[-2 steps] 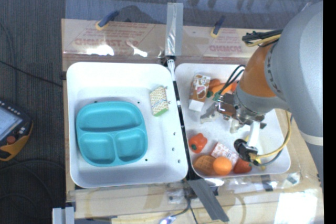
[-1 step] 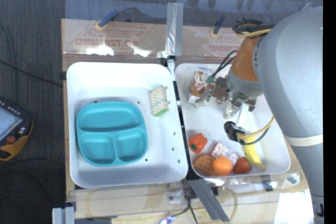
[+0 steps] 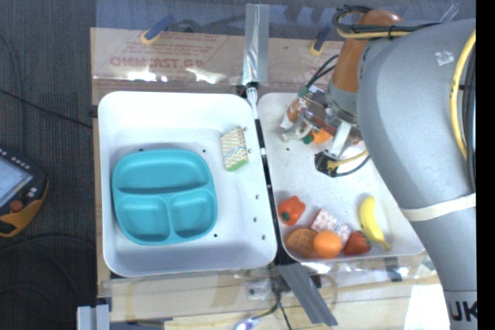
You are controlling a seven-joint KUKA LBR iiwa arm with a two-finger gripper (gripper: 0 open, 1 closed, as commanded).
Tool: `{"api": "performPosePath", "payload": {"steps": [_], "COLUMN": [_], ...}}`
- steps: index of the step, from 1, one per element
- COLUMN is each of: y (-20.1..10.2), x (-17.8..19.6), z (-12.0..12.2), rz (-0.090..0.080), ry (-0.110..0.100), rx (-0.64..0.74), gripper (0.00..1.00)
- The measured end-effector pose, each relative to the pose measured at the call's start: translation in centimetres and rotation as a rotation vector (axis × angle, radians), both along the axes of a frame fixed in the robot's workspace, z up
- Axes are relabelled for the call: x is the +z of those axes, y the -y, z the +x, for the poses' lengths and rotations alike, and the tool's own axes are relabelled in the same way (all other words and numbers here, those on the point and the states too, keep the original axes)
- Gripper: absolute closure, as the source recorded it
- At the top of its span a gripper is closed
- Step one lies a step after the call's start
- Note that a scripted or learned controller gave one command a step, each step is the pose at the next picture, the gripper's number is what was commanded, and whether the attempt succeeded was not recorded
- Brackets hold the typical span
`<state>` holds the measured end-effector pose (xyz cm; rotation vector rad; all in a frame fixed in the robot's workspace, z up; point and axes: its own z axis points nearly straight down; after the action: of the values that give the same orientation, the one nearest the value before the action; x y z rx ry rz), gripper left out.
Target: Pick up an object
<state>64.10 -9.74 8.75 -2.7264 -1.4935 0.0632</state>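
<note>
Now the gripper [image 3: 298,124] hangs over the right bin [image 3: 298,170], fingers' state impossible to tell, banana [image 3: 372,221] well apart.

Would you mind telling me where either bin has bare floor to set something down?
Left bin: bare strip along the far wall, behind the tray and sponge. Right bin: bare middle, between end effector and banana; its near corner is crowded.
</note>
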Motion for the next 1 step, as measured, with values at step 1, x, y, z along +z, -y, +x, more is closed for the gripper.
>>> {"api": "performPosePath", "payload": {"steps": [1], "y": [-0.16], "x": [1.01], "z": [0.48], "rz": [-0.008], "ry": [0.022], "rx": [0.001], "gripper": [1.0]}}
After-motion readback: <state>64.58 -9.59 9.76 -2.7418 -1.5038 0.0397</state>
